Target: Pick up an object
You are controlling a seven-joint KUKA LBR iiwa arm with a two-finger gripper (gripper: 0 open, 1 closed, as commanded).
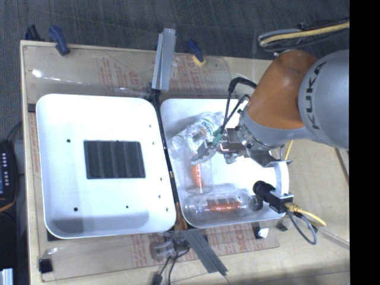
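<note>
Desk (309, 177) under two white bins. Left bin (53, 129) beside right bin (178, 114). Arm (297, 103) over right bin's right side. Inside right bin: clear bottles, one (217, 205) along near wall, one (200, 174) mid, one (199, 130) toward far wall. End effector (215, 146) amid bottles; opening, grasp: cannot tell.

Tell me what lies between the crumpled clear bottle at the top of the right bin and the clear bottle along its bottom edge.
In the camera view, a third clear bottle with an orange label lies between the crumpled bottle and the bottom bottle.
</note>
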